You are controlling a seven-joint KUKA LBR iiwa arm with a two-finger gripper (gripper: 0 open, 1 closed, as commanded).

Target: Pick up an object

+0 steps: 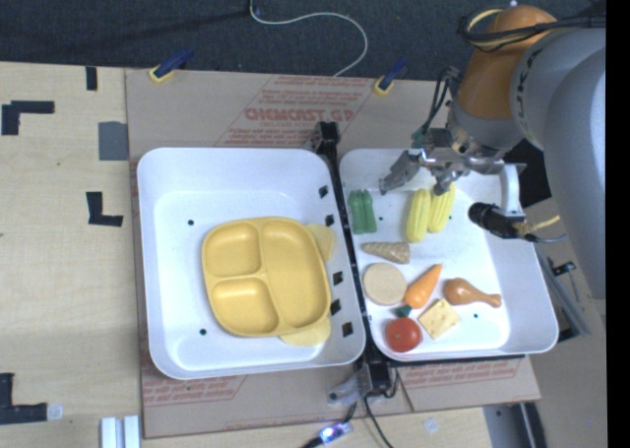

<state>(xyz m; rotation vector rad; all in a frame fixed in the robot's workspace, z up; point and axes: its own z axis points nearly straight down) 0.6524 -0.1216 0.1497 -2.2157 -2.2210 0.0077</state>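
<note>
The corn [429, 213] lies untouched in the right bin [527, 323]. Above it the jaws [423, 172] hang spread and empty, in the approach; next comes a straight descent.

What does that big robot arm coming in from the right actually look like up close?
The arm is a thick, rounded tube with a smooth grey shell and a bright orange band just above the wrist. Thin black cables loop around the orange part. At its end sits a small metal gripper, silvery grey with dark parts.
</note>
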